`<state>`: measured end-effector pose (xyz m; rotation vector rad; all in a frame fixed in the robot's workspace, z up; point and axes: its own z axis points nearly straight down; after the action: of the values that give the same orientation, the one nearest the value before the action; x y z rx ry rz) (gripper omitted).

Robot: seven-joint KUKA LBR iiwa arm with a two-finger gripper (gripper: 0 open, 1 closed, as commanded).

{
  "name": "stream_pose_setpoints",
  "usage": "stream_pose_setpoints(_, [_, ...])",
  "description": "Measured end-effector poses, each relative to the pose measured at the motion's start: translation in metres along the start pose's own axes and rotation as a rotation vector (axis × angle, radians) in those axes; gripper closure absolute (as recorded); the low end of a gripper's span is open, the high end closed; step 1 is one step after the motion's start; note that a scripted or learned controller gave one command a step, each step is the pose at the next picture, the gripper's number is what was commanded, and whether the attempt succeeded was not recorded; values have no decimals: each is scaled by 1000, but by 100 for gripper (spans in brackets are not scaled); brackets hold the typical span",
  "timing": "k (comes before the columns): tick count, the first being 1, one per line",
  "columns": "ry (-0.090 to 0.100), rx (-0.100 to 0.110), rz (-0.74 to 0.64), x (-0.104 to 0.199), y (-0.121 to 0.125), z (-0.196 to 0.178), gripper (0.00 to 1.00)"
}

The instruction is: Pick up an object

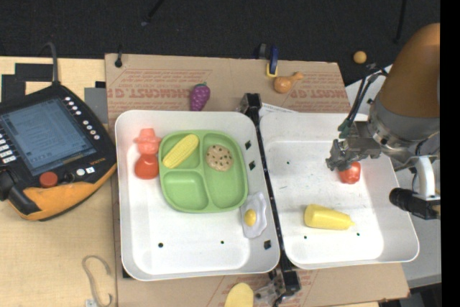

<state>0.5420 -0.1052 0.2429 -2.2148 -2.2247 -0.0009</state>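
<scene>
As the arm reached in from the right, its end effector [346,157] hung over the right bin [402,244], directly above a small red toy [350,173] lying toward that bin's far right; whether it was spread or closed could not be told from this angle, nor whether it touched the toy. The red piece looked like light, hard moulded plastic, rounded and probably slippery, so a grip across its widest middle seemed safest. Nearer in the same bin lay a yellow toy [328,218], well apart from the red one and longer, likely easier to take across its short side. The left bin [136,241] held a green divided tray [205,190] with a toy corn cob [179,150] and a cookie [218,157].
</scene>
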Motion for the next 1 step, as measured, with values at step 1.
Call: stream_pose_setpoints(1, [0, 2, 1, 52, 14, 15, 100])
